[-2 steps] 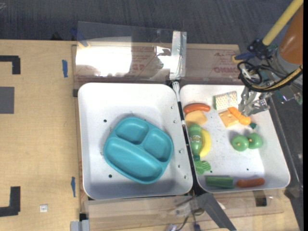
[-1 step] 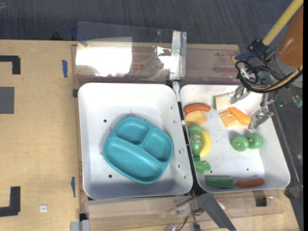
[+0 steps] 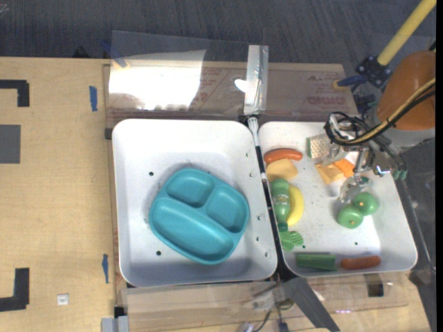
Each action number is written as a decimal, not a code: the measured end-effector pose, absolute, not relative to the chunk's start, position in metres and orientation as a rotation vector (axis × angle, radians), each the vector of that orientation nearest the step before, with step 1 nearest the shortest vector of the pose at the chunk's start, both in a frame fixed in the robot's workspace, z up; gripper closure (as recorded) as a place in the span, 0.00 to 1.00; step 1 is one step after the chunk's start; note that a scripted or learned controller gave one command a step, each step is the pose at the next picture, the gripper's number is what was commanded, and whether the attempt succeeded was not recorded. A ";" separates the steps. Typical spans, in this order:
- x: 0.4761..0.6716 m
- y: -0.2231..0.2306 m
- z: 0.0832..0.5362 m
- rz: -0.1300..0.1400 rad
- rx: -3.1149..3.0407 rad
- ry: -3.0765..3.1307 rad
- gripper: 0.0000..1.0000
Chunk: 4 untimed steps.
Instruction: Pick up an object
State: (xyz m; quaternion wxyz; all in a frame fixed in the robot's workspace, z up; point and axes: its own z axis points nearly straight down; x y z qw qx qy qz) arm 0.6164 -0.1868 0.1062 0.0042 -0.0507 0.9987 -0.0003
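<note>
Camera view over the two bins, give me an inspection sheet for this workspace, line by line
Surface: wooden bench bearing two shallow white bins, left bin and right bin.
Job's things: in the right bin, green plastic apple, yellow plastic banana, orange-red toy sausage, orange wedge-shaped piece, dark green oblong piece, red oblong piece.
Clutter: teal three-compartment plastic tray in the left bin.
End effector: metal two-finger end effector low over the right bin, just above the apple; nothing seen between its fingers.
Cables: black and yellow cables looped beside the wrist.
Surroundings: clear plastic sheet behind the bins; dark carpet beyond.
</note>
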 end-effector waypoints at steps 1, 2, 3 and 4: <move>0.585 -0.196 0.099 -0.016 -0.366 3.084 0.00; 0.612 -0.160 0.089 -0.001 -0.201 3.122 0.00; 0.616 -0.160 0.104 -0.006 -0.201 3.107 1.00; 0.657 -0.067 0.192 0.000 -0.362 3.103 1.00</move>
